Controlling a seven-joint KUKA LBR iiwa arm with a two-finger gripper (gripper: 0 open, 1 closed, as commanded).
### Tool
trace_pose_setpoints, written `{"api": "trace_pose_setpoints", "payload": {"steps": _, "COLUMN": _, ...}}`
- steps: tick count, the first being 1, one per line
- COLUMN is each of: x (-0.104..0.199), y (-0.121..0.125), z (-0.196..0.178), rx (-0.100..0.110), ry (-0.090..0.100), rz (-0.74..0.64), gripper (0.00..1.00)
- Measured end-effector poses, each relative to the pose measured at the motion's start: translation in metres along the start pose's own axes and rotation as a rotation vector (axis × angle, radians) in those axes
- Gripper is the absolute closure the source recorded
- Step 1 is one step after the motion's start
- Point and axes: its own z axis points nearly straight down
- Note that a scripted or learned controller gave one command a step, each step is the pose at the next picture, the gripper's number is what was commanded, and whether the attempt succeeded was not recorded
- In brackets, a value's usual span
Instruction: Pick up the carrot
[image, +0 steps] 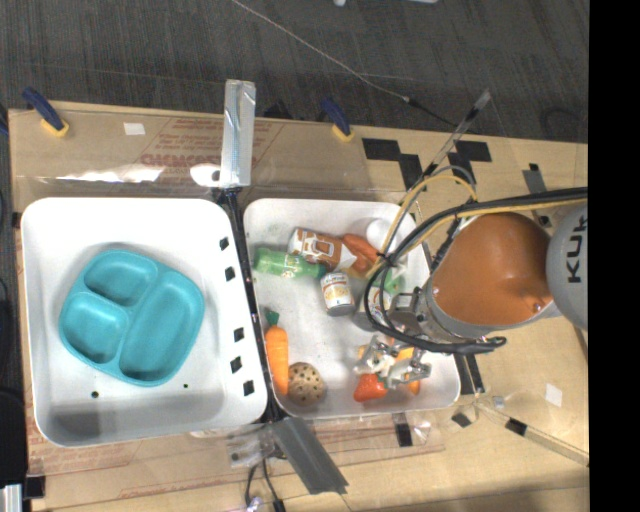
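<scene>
Claw (393, 362): down low over the near right corner of the right bin, tangled in cables; whether its fingers are apart or together cannot be told from this angle.
Red piece (368, 389): a small red item right beside the claw, possibly a toy strawberry; it is too small to be sure.
Ball (305, 383): a tan speckled ball in the near left corner of the right bin.
Carrot (277, 349): lying along the left wall of the right bin, green top away from the camera, tip almost touching the ball, well apart from the claw.
Arm (490, 270): orange band bulking over the right bin's right side.
Teal tray (132, 315): sits alone in the left bin (50, 260).
Can (337, 292): mid-bin, upright.
Green bottle (284, 264): lying further back, next to a brown carton (315, 247).
Right bin (310, 212): its far wall meets the desk (130, 150).
</scene>
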Motion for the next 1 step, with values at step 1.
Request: {"api": "trace_pose_setpoints", "payload": {"steps": 1, "x": 0.0042, "y": -0.0014, "z": -0.1173, "rx": 0.005, "ry": 0.004, "rz": -0.193, "gripper": 1.0}}
